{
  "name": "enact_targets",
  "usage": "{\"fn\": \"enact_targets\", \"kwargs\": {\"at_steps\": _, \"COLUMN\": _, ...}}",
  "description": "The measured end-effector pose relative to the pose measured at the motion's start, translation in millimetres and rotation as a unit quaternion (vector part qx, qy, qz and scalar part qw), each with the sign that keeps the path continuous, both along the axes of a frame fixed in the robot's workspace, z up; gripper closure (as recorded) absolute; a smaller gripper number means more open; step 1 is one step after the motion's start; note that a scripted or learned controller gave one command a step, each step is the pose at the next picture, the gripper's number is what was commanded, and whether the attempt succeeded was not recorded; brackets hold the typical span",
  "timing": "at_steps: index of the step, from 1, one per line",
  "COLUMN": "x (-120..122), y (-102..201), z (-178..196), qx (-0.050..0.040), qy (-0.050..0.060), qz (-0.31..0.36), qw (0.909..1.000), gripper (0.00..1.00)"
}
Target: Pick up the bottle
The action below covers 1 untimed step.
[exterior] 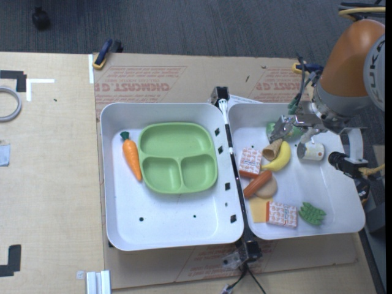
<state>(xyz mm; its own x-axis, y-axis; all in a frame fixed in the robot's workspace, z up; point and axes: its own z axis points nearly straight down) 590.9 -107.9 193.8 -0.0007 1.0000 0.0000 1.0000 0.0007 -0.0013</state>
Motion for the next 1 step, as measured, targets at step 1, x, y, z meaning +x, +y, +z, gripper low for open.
{"fn": "enact_targets", "kwargs": {"at_steps": 1, "x": 0.7, "y": -0.3, "z": 9.7, "qx": -0.0002, "qy": 0.0, "qz": 0.0, "qw": 1.0, "gripper": 1.0}}
